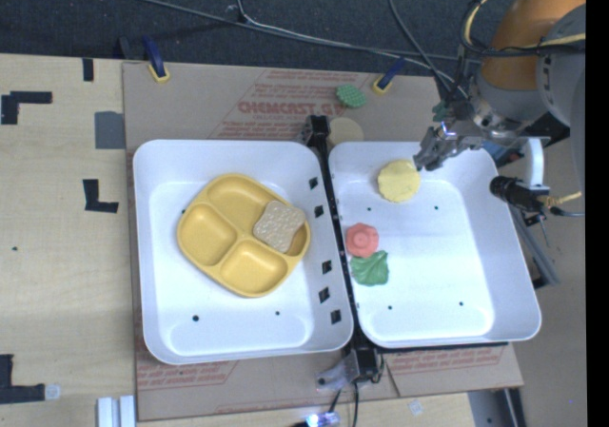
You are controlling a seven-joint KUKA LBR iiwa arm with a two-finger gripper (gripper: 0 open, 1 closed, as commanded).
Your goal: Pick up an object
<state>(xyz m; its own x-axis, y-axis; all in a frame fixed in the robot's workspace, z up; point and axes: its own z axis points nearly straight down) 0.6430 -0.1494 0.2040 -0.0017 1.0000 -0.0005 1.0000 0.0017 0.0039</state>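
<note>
Where the frame's lower edge met the bench, noted the near rims of two white bins side by side, the left bin (143, 254) and the right bin (509, 292), both resting on a cardboard sheet (276, 106). Found, slightly farther up in the right bin and close to its left wall, a green piece (369, 269) with a pink round piece (362, 240) touching it just above. Saw, at about the same height in the left bin, a yellow divided tray (243, 235) turned at an angle, with a tan textured cracker (280, 224) lying at its right end. Spotted, higher in the right bin and apart from the pink and green pair, a yellow lump (398, 181) flat on the bin floor, near the far wall. Met the gripper (428, 157) at the lump's upper right edge, angled down from the right; could not tell whether it touched the lump, nor whether it stood open or closed. Saw nothing lifted off the bin floor. Followed the grey arm up to the orange band (538, 11) at the upper right of the frame. Noted, beyond the bins on the cardboard, a small green dotted item (350, 94), and thin cables (285, 30) across the dark surface at the top.
</note>
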